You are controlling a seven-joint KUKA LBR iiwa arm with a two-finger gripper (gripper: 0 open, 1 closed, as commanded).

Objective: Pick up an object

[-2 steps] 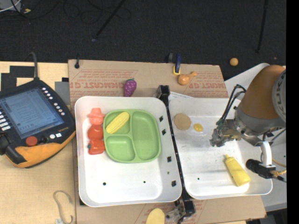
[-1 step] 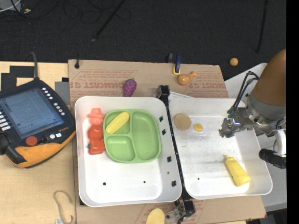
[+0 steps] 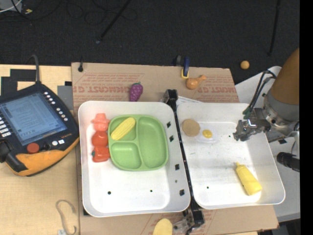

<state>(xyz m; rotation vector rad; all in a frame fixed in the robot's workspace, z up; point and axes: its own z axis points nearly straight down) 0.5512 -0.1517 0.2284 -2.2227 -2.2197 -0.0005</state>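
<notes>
Arm [image 3: 288,82]: seen at the right edge of the frame, entering from the right; an orange band is shown above a grey wrist.
Wrist [image 3: 279,116]: placed right of centre, tilted down and to the left.
Cables [image 3: 259,89]: looped from the arm down to the gripper.
Gripper [image 3: 240,133]: found at centre right, pointed down-left; nothing is seen held.
</notes>
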